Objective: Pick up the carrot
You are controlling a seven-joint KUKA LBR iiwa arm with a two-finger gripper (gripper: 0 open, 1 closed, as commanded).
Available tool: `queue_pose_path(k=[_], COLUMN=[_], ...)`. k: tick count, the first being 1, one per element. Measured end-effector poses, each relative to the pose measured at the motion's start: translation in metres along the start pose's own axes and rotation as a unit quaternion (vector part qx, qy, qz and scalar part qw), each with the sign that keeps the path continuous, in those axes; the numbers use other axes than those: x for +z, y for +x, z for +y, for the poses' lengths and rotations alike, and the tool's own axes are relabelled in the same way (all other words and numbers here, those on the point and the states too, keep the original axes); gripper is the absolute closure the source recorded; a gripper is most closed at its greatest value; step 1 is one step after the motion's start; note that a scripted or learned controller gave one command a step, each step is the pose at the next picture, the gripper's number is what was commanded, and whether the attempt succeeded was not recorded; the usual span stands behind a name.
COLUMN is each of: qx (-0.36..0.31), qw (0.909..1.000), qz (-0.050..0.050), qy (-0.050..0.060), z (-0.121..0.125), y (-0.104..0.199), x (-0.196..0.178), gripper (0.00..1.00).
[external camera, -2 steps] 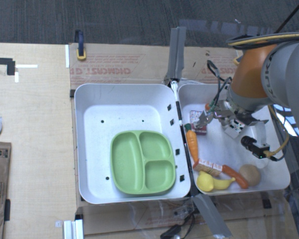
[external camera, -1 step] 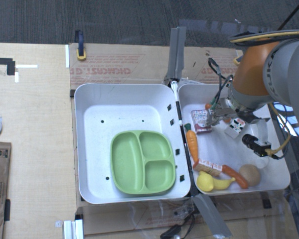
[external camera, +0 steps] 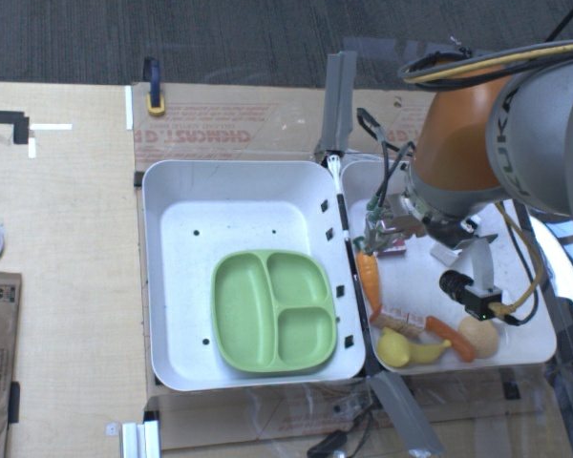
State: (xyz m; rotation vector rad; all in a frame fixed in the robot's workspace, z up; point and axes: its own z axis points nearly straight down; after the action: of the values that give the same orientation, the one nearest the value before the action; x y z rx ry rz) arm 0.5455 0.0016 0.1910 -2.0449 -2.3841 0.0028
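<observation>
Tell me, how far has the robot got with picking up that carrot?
Little looks done: the carrot lies on the floor of the right bin, against its left wall. In hand: the gripper hangs just above the carrot's upper end. Left: closing on the carrot and lifting it. I cannot tell whether the gripper touches it.

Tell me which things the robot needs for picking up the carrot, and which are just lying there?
Needed: carrot, gripper, right bin.

Just lying there: green divided plate, left bin, yellow banana-shaped toy, small orange-red piece, tan round thing.
</observation>
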Motion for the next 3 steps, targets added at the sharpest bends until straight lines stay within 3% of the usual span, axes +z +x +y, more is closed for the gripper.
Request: queue_pose_path(k=[1, 2, 3], qx=[0.222, 0.27, 0.27], qw=[0.9751, 0.9627, 0.9629], qz=[0.0, 0.0, -0.001], qy=[0.002, 0.002, 0.001], z=[-0.041, -0.052, -0.058], y=[0.02, 0.11, 0.067], x=[0.001, 0.0, -0.041], gripper=[1.0, 1.0, 1.0])
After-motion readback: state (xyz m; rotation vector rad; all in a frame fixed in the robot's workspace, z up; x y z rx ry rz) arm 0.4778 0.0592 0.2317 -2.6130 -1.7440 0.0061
